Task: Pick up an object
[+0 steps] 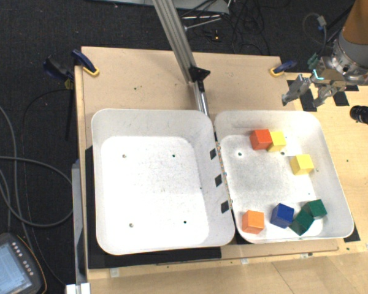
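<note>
Hovering past the far rim of the right bin (331, 182), the gripper (308, 94) has its jaws apart and empty; the nearest orange cube (260, 139) lies toward the camera and leftward.

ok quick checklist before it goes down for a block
1. Gripper holds nothing: ok, open, nothing between its fingers.
2. Gripper over a block: not ok, it hangs at the far rim of the right white bin.
3. Lone target: ok, yellow cube stands apart.
4. Orange cube and small yellow cube: not ok, touching.
5. Dark green blocks by blue cube: not ok, crowded.
</note>
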Robot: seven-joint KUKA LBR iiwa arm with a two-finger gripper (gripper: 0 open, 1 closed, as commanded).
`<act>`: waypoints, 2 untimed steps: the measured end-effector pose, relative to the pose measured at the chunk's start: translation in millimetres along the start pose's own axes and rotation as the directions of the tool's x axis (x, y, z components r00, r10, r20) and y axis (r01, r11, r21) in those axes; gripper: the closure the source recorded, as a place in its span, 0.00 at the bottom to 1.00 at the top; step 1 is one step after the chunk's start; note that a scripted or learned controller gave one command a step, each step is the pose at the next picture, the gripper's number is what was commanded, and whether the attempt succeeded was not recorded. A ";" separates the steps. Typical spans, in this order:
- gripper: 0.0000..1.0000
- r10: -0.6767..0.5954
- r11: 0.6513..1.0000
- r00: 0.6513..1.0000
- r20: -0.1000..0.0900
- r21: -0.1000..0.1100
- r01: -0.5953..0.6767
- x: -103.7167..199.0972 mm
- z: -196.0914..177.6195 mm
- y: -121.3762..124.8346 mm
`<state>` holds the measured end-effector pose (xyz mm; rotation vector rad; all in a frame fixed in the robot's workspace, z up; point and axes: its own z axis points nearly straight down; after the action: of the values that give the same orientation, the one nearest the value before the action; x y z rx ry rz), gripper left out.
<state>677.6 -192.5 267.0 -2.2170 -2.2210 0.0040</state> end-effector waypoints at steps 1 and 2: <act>0.00 -0.002 1.000 1.000 0.002 -0.004 0.002 0.3 -3.4 0.8; 0.00 -0.001 1.000 1.000 0.001 0.000 0.001 9.4 45.1 -2.0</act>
<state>675.4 -183.1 221.8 -2.2166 -2.2225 0.0042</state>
